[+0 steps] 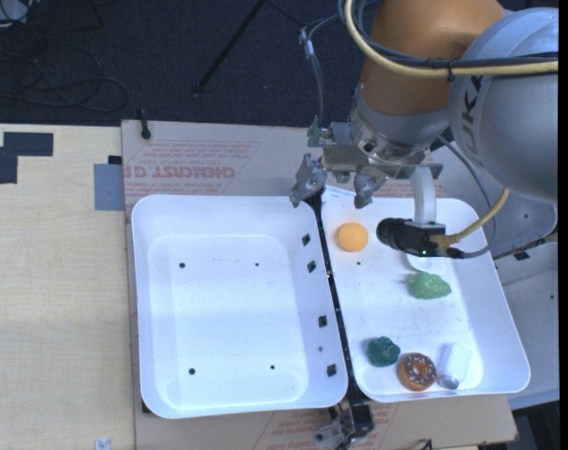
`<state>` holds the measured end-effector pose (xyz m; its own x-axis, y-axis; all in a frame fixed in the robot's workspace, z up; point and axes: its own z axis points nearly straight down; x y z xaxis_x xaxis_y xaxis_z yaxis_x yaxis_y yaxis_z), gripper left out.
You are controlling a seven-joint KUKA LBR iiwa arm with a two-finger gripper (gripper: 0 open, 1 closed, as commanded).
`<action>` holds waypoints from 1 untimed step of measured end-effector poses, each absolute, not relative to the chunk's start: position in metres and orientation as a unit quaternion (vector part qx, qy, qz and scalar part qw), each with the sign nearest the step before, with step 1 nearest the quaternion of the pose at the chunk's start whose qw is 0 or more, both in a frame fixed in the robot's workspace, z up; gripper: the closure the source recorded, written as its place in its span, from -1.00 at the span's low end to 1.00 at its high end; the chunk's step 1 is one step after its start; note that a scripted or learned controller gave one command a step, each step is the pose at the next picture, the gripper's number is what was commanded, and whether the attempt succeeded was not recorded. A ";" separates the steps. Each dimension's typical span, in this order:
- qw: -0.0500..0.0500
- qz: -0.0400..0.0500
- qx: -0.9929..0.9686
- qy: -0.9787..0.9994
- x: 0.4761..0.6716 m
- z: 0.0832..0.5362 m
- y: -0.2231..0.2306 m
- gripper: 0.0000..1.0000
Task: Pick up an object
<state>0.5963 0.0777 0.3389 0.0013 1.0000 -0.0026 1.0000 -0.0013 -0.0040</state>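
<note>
My gripper (336,195) hangs over the far rim of the right bin (495,289), close to the divider between the bins. Its two dark fingers (306,188) stand apart, open, with nothing between them. Just in front of it an orange ball (352,237) lies on the bin floor. Further right sits a crumpled green object (426,285). Along the near edge are a dark teal lump (382,351), a brown sprinkled donut (416,371) and a white cylinder (455,364).
The left bin (143,279) lies beside the right one, sharing the black-clipped divider (323,289). A black fitting with a cable (408,235) hangs from the arm over the right bin. Cardboard (200,162) lies under both bins.
</note>
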 end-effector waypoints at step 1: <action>0.003 0.003 -0.706 -0.708 0.559 0.304 0.105 -1.00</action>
